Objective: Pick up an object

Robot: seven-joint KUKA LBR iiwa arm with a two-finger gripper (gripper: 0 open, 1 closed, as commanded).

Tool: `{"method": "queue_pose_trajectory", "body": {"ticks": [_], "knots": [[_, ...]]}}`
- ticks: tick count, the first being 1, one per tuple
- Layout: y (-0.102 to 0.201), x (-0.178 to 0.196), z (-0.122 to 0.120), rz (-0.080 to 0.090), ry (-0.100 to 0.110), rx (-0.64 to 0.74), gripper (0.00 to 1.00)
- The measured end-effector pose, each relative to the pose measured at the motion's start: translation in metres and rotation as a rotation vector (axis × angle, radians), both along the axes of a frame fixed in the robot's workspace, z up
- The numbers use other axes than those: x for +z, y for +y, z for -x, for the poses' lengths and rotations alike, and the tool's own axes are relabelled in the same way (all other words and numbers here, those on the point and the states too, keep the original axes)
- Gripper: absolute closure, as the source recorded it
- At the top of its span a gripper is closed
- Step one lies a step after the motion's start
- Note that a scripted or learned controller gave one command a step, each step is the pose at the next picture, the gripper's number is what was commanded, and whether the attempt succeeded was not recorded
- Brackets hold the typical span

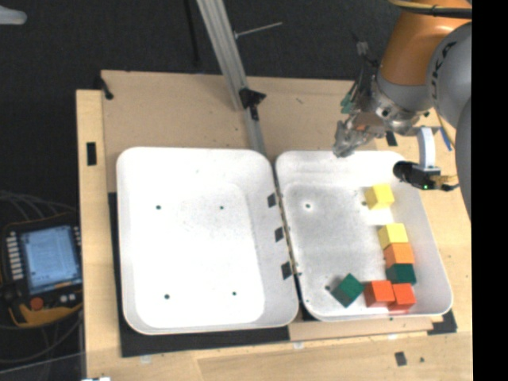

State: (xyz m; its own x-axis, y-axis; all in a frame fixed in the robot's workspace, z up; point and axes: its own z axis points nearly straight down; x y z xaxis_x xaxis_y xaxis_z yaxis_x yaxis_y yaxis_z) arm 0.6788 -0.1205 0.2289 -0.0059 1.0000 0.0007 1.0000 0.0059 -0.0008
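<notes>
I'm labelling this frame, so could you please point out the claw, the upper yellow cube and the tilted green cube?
claw [347, 145]: camera view, its tip.
upper yellow cube [379, 195]: camera view, top face.
tilted green cube [347, 290]: camera view, top face.

Two shallow white plastic bins sit side by side on the surface: the left bin [143, 213] and the right bin [317, 236]. Seven small cubes lie in the right one. Two are yellow: one [379, 195] and another [393, 234]. Three are orange: one [398, 253], a second [379, 292] and a third [403, 294]. Two are dark green: one [402, 273] and the other [347, 289].
</notes>
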Motion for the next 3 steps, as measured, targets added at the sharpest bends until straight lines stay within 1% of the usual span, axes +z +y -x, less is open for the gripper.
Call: {"method": "queue_pose_trajectory", "body": {"ticks": [1,2,3], "knots": [[0.055,-0.008,0.003,0.0,0.0,0.0,1.0],[0.114,0.0,0.015,-0.001,0.0,0.002,1.0],[0.168,0.007,0.008,-0.001,-0.003,0.002,1.0]]}}
